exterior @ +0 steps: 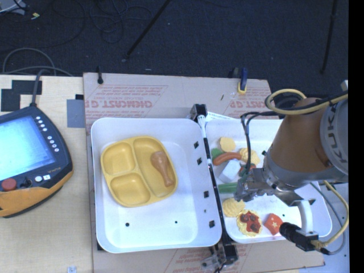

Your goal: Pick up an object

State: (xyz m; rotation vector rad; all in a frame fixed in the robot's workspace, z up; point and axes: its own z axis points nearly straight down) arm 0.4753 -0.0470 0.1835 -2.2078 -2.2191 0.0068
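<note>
Gripper (245,191) dark and seen from above, low in the right bin (259,124); cannot tell how wide it stands or whether it has hold of anything. Judged empty-handed for now, with nothing visibly lifted.

Closest candidate: green piece (227,187), just left of the gripper and seemingly touching or running under its tip. Lies long and flat, long axis roughly left to right, pointing straight at the gripper. Would call for a grasp across the narrow way, so closing up and down in the view and not along the length.

Above and left of the gripper: white block (230,169), then sausage (223,157) a little further, tilted. Below and left of the gripper: round yellow piece (231,207). Below the gripper: red-topped piece (249,222), with a red piece (273,223) below and to its right.

Well to the left of the gripper, in the other bin (142,232): yellow tray (122,158) with a drumstick (162,168) in one compartment. Far less handy than the green piece.

Main risk, as a guess: crowding from the white block on closing.
</note>
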